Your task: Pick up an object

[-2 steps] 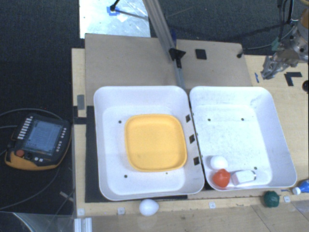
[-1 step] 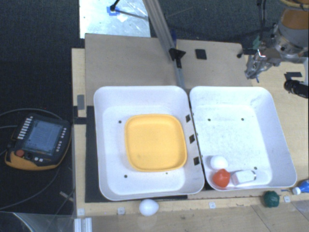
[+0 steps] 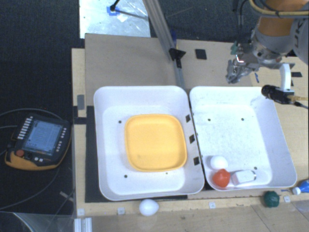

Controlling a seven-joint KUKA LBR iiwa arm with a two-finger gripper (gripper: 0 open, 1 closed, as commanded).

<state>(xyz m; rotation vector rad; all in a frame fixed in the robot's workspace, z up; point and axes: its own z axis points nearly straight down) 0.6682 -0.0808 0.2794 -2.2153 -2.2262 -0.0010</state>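
Note:
My gripper (image 3: 235, 75) hangs above the far edge of the right bin (image 3: 241, 105), at the upper right, with nothing visible between its fingers. Three objects lie in the right bin's near corner: a white ball (image 3: 218, 162), a red ball (image 3: 221, 178) touching it, and a white block (image 3: 244, 177) beside the red ball. A yellow square plate (image 3: 155, 142) lies flat in the middle of the left bin (image 3: 108, 129). The gripper is far from all of these.
A white egg-shaped object (image 3: 148, 207) lies on the bench just in front of the left bin. A dark green ball (image 3: 271, 198) sits outside the right bin's near right corner. A teach pendant (image 3: 37, 144) rests at the left. A metal pole (image 3: 161, 23) slants across the back.

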